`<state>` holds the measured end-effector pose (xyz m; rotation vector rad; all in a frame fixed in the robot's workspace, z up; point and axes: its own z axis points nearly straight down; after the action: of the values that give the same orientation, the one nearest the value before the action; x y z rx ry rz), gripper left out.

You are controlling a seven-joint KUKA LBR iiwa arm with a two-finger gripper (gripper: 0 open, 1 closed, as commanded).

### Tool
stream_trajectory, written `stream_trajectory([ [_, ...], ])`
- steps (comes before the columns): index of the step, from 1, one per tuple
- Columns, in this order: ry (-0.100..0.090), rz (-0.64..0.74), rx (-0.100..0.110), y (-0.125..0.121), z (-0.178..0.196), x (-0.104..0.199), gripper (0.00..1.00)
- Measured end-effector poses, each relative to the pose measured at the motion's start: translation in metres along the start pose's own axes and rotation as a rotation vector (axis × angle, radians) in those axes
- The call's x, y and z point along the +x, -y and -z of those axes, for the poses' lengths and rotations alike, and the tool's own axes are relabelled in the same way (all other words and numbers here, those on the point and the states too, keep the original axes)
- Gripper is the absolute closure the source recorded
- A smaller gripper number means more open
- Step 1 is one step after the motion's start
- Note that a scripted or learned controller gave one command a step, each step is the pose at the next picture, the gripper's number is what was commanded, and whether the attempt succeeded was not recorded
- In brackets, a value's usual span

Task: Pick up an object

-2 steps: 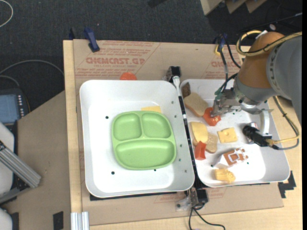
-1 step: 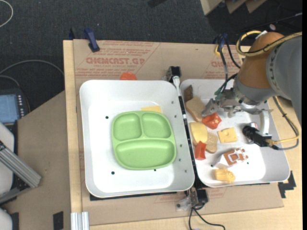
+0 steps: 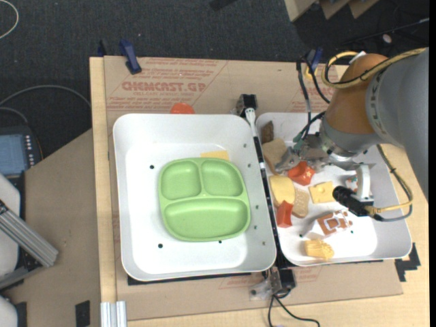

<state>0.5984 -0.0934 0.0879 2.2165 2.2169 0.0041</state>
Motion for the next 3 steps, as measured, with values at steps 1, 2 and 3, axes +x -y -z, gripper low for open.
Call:
stream_trajectory([
  [1,0.0,-0.001,-0.001,0.0,0.01,-0.001,1.0],
  [2,-0.007,0.004,0.009,0.089,0.102,0.054,1.0],
  [3,-0.005,0.0,0.009,0.086,0.097,0.051,0.0],
])
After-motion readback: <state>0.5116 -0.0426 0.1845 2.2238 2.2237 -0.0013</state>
